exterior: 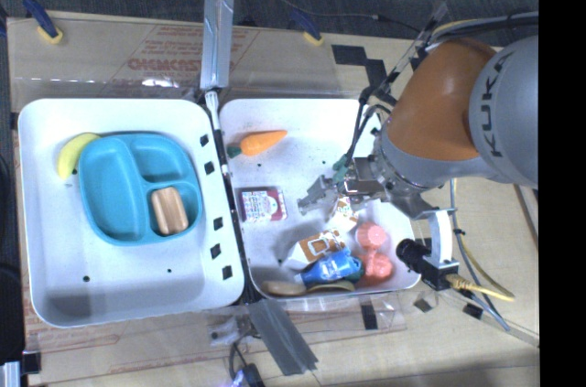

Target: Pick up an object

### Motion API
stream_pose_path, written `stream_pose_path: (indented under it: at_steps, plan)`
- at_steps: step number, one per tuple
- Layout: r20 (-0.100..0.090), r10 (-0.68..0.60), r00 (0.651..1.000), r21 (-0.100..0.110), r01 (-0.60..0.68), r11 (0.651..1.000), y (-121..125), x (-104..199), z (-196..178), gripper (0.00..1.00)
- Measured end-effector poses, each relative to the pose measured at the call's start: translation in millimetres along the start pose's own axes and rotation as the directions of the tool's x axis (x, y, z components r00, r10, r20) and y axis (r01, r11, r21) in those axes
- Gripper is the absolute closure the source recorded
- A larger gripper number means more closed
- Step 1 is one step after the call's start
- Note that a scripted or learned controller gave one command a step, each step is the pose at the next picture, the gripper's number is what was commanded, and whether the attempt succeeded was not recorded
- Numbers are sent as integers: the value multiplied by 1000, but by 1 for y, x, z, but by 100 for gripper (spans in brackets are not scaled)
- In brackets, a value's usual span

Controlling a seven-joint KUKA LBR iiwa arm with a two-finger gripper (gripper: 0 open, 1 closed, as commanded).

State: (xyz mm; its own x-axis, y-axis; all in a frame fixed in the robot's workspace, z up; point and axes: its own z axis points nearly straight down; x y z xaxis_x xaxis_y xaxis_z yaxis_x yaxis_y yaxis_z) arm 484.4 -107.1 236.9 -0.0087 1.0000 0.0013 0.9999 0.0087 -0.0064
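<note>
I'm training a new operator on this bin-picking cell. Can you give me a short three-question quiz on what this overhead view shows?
1. True or false: the carrot lies in the same bin as the blue divided plate.
2. Multiple choice: the tan block rests A) on the bare floor of the left bin, B) in a compartment of the blue divided plate, C) beside the carrot.
3. Fill in: the yellow banana lies against the plate's ____ edge in the picture.

Key
1. False: the carrot is in the right bin, the plate in the left one.
2. B.
3. Left.
</note>
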Motion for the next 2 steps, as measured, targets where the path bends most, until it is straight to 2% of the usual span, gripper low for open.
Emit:
stream_pose_path:
  at_steps: [1,2]
  plan:
    - [0,-24,1000,0,24,1000,59,-25,129,0]
    - [5,-241,970,-7,241,970,107,-71,33,0]
